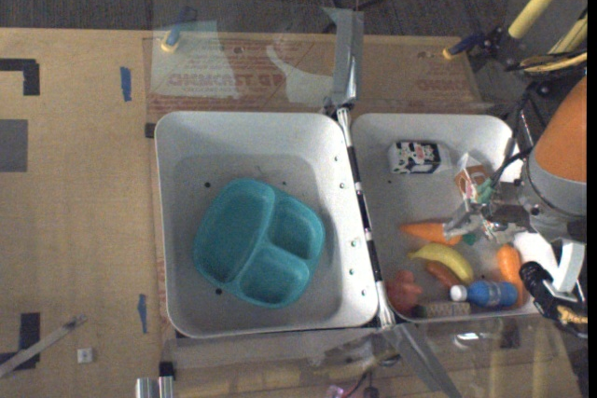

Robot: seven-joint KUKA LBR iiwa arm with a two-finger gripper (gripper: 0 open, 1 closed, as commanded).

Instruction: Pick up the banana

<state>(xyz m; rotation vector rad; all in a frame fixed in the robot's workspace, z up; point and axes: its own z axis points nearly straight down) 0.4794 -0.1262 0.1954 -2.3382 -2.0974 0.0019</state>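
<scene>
Arm: grey wrist with its orange band [569, 144] sits highest in the scene, closest to the lens, coming in over the right edge of the right bin [373, 191].
Pincer: the gripper [474, 221] hangs low in the right bin, a metallic tangle near a crumpled packet; how it stands is too blurred to tell, so I cannot say whether it is spread or pressed together. Nothing is plainly pinched in it.
Banana: the banana [442, 258] lies on the bin floor, just below and left of the pincer, near it but apparently apart.
Around the banana: an orange carrot [427, 231] just above it, a brownish piece touching its lower right side, a red lump [404, 290] below left, a blue bottle [487, 295] with a white cap below right, a second orange piece [508, 264] to the right.
Further out: a black-and-white carton [416, 157] at the bin's top.
Left bin: a teal divided plate [259, 241] rests in the left bin [177, 200].
Progress: judged from this, the approach is mostly made, but the grasp and lift are not yet done; the banana rests among its neighbours.
</scene>
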